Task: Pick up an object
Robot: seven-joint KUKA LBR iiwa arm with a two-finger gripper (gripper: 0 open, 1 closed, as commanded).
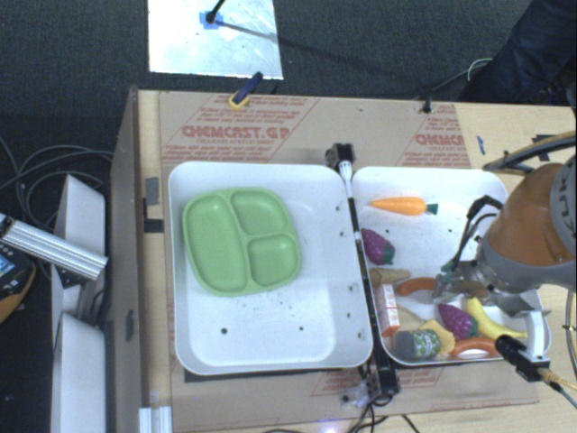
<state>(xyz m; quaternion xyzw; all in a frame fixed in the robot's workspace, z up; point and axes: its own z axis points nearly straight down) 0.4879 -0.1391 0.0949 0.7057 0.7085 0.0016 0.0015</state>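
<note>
Toys [433, 327] lie piled at the 5 o'clock corner of the right bin [451, 183], so the gripper [451, 285] hangs right above them. I cannot tell if it is wide or closed. A carrot [398, 206] lies at 12 o'clock.

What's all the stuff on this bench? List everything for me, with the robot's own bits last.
White bins: two, side by side on the bench.
Divided plate: one, green, in the left bin.
Toy carrot: one, orange, at the back of the right bin.
Purple toy vegetable: one, by the right bin's left wall.
Toy banana: one, yellow, front of the right bin.
Mixed toy food: a small pile, several colours, front of the right bin.
Robot arm: one, orange band, over the right bin.
Pincer: one, low over the pile; grip unclear.
</note>
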